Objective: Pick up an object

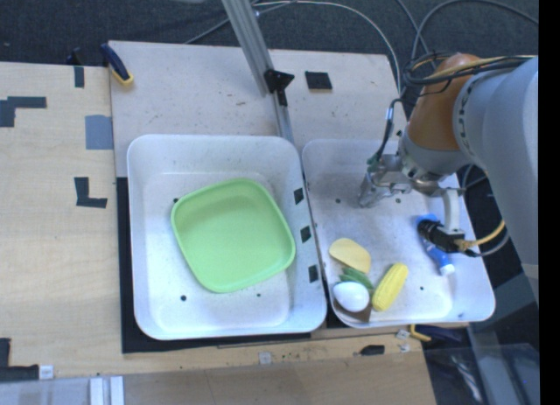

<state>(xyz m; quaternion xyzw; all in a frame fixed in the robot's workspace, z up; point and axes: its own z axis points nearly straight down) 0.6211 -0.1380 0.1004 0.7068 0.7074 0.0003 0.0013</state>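
My gripper (pixel 374 195) hangs over the upper middle of the right bin (pixel 332 167), above bare bin floor, with no object under it. Below it, near the bin's front edge, lie a pale yellow flat piece (pixel 350 254), a white egg (pixel 352 296), a yellow corn cob (pixel 389 285) and a bit of something green (pixel 360 276) between them. A blue and white item (pixel 436 244) lies to the gripper's lower right. A green square plate (pixel 232 233) sits in the left bin (pixel 149 167).
A grey pole (pixel 254 36) slants down to the gap between the bins. Cables (pixel 411 53) loop behind the right bin. The arm's orange band (pixel 437 115) is at the right bin's far right corner. Black clips (pixel 304 233) mark the shared bin wall.
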